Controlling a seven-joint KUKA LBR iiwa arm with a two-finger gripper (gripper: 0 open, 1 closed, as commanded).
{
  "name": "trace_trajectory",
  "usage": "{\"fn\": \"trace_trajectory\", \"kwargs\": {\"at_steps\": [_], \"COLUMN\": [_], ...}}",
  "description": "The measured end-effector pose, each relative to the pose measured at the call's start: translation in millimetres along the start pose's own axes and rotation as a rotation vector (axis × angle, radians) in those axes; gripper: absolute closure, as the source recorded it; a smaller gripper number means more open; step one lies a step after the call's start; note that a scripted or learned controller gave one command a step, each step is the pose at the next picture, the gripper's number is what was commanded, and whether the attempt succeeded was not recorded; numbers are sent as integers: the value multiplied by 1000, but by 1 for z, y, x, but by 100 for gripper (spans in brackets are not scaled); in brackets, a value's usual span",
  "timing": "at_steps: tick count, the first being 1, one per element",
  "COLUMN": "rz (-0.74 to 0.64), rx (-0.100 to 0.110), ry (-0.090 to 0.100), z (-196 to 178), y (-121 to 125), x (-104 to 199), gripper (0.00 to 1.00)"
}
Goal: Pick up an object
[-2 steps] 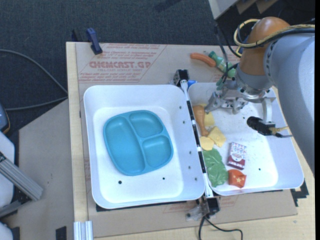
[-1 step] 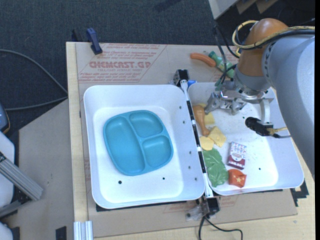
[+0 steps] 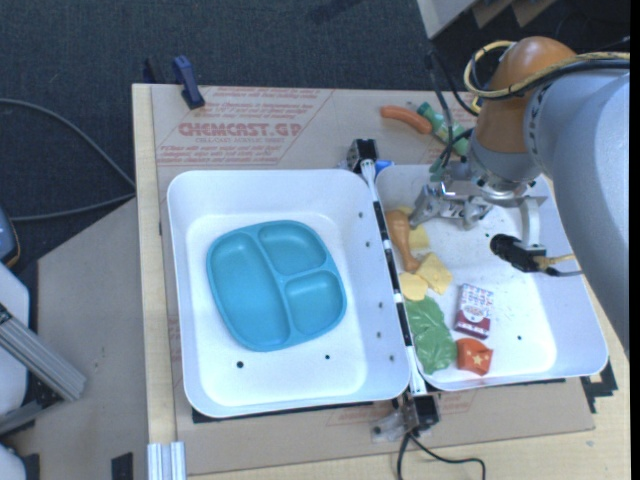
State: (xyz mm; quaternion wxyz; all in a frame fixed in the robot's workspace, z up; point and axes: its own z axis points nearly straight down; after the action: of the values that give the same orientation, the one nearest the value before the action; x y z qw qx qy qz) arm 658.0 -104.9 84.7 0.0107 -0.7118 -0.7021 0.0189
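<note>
The grey arm [image 3: 590, 158] is cut off by the right edge of the frame, so its base and most of its length are out of sight. Its bulk covers the upper right part of the right bin [image 3: 560, 353], hiding the rim and floor there. The end effector [image 3: 455, 203] sits under the wrist at the upper middle right; its fingertips are too small and cluttered to tell apart. The orange piece [image 3: 399, 232] by the divider is partly hidden beneath it. Print on the small red packet [image 3: 474, 310] is too small to read. At the lower left, a white and grey fixture [image 3: 25, 368] is cut by the frame's edge.
</note>
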Motion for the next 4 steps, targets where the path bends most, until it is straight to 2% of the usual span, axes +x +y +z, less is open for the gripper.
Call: {"fn": "trace_trajectory", "kwargs": {"at_steps": [4], "rz": [0], "rx": [-1], "ry": [0], "z": [0], "y": [0], "x": [0], "gripper": [0]}}
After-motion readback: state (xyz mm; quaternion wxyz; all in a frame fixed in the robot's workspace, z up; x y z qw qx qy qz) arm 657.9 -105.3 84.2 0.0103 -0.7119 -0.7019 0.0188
